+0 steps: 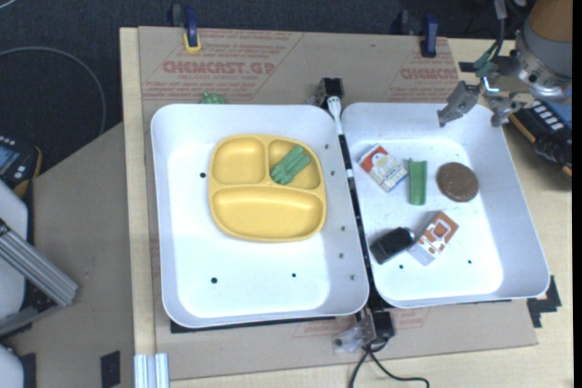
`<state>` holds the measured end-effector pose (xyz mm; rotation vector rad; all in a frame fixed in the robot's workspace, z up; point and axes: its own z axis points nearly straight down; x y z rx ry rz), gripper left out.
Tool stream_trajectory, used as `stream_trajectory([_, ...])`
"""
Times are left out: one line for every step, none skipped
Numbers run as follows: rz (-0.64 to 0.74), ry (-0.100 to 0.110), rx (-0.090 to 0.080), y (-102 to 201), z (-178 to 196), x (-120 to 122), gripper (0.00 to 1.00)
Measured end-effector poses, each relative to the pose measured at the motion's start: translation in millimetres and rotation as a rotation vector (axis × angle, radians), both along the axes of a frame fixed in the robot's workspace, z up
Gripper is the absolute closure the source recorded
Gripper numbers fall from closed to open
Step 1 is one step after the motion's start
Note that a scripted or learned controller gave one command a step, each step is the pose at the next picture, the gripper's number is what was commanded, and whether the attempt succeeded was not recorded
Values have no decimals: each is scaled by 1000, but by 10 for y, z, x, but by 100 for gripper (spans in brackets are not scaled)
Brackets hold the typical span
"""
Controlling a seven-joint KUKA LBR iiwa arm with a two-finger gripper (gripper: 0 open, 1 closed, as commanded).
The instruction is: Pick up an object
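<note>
Look first at the writing: the brown cardboard sheet (273, 59) under both bins carries red print reading "CHEMCAST", repeated and partly cut off by the bins; you cannot read the smaller lines beneath it. Two blue clamps (190, 24) pin the sheet at its far edge.

In the left white bin (182, 223) you see a yellow plastic plate with three compartments (268, 188), and a green ridged block (290, 164) lies tilted in its far right compartment.

The right white bin (509, 241) holds the things you could pick. A small white carton with red and blue print (382, 168) lies near the middle divider; its label is too small to read. Just beside it, on its right, is a green upright stick-shaped piece (416, 182). A brown round disc (457, 182) sits further right, apart from the stick. Nearer the front lie a black rounded block (392, 244) and, touching it, a white and orange printed packet (435, 236) whose text you cannot make out.

Your hand (477, 104) hovers over the far right corner of the right bin, above the bin floor and well apart from every object. Its two fingers stand spread with nothing between them. The grey arm (546, 59) is cut off at the upper right.

A small green scrap (212, 98) peeks out behind the left bin, mostly hidden. Black cables (364, 359) trail off the front of the surface.
</note>
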<state>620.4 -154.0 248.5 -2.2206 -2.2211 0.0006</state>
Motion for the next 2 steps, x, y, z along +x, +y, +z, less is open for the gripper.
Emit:
stream_trajectory([1, -4, -1, 0, 111, 7, 100])
stream_trajectory([5, 7, 4, 576, -427, -165, 100])
